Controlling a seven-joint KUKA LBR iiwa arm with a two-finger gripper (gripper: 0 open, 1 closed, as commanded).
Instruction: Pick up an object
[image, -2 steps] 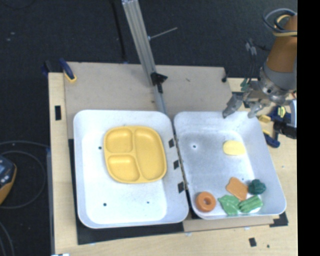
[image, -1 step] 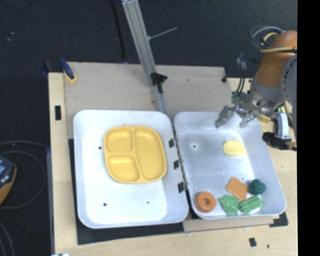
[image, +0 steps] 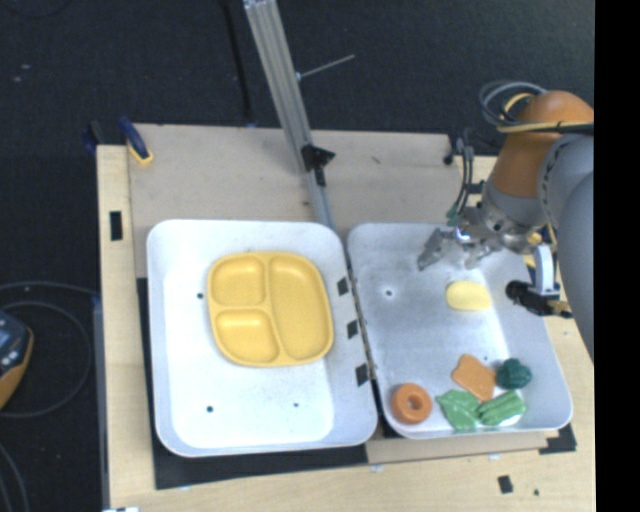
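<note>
one smooth pale yellow lump (image: 468, 295), rounded like a lemon, lies in the right bin (image: 400, 330), just below the gripper (image: 455, 254), whose metal fingers are spread with nothing between them. toward the bin's near edge sit an orange ring (image: 410, 402) and a knobbly green piece (image: 480, 409).

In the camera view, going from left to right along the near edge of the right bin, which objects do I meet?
Orange ring → light green piece → green pod-shaped piece, with the dark green piece just behind it.
</note>
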